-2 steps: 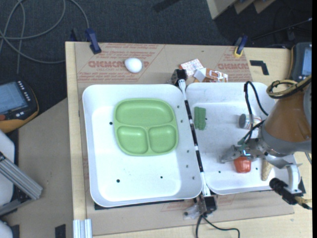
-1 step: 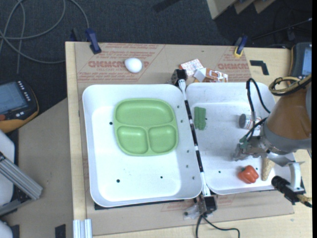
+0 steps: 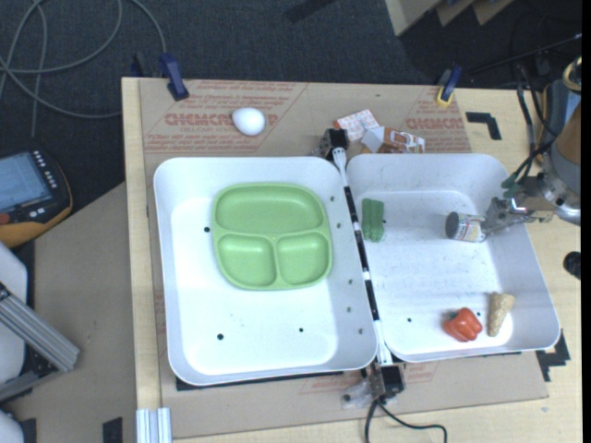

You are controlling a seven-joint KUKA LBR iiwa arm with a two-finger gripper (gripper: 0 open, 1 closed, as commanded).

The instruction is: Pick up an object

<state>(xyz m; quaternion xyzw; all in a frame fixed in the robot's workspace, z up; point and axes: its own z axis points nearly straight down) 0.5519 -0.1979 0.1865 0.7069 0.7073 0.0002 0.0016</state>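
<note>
Hand: the hand [image 3: 499, 212] reaches in from the right edge of the right bin [image 3: 434, 178], low over its upper right part — its dark fingertips point left, toward the bin's middle.
Hand state: I cannot tell whether it is wide or narrow; the tips blur into the object in front of them.
Nearest object: a small grey cylinder with a pale, yellowish end [image 3: 464, 226] lies on the bin floor just left of the hand, at or touching the fingertips. Whether it sits between them cannot be made out.
Long axis: the cylinder lies roughly left to right, nearly in line with the hand's reach, dark end away from the hand, pale end toward it.
Key relation: the object is directly ahead of the hand and a touch lower in the view — so, in my judgement, the coming move is a short close or a slight advance to the left, not a traverse.
Other candidates: a green block [image 3: 372, 220] stands near the bin's left wall, well apart from the hand; a red pepper-like toy [image 3: 464, 324] and a tan, elongated piece [image 3: 500, 312] lie side by side near the lower right corner.
Left bin: the left bin [image 3: 185, 275] carries a green divided tray [image 3: 272, 234], far from the hand.
Risk: a round body lying along the reach may roll or slip out as the fingers close.
</note>
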